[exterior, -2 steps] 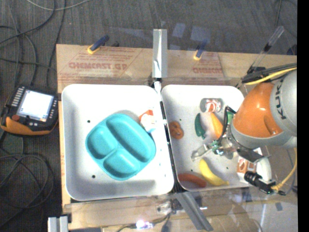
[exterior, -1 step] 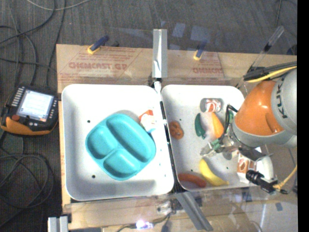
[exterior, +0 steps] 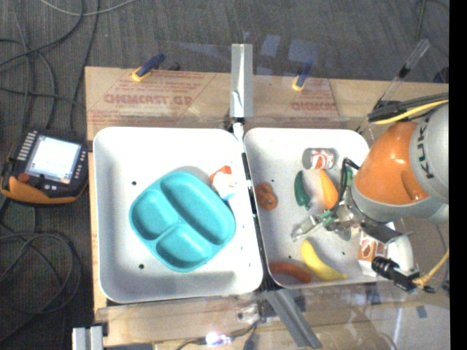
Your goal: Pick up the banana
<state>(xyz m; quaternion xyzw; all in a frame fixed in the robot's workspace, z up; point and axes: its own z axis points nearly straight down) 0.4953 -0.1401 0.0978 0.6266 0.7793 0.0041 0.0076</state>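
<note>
One camera sits high above the bench (exterior: 102, 93), looking down at a slant; both bins (exterior: 109, 217) fit in frame, mid-distance.

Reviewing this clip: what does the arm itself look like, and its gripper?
The arm is grey with a broad, rounded orange band above the wrist and dark lettering on the grey shell. The gripper is metallic silver, with slim fingers. A yellow cable runs alongside the arm.
</note>
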